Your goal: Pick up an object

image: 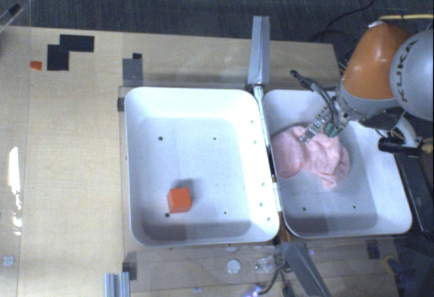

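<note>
A soft, crumpled pink cloth (310, 156) lies in the right bin (386, 211).

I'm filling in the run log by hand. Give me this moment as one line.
arm: over right bin | gripper: at pink cloth | orange block: left bin | grasp: unclear

You have a pale wooden counter (68, 173) carrying two shallow white bins side by side: the left bin (139, 153), the right bin (390, 211). Black patches (66, 50) mark its far-left corner.
</note>
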`<state>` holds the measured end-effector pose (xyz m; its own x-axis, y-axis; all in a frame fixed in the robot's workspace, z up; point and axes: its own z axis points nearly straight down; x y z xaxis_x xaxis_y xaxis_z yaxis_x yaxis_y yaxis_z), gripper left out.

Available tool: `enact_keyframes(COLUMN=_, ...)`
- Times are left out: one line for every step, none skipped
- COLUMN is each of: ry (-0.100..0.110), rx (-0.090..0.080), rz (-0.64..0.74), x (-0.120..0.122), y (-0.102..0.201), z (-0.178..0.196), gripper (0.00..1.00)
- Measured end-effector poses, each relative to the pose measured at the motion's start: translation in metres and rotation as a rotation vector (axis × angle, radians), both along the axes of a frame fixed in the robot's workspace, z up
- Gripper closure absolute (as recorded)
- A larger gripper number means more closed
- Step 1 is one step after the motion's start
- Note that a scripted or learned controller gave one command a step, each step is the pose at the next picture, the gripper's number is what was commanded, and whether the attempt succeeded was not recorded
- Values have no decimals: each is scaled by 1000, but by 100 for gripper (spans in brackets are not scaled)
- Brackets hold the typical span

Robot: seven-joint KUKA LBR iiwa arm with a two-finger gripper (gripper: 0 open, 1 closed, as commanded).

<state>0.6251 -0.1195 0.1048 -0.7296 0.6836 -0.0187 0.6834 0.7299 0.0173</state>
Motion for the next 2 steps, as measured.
enact_keyframes(ry=0, rx=0, rz=0, x=0, y=0, z=0, gripper=0)
enact_keyframes(ry=7, rx=-1, rz=-19, x=-3, y=28, z=-13, gripper=0)
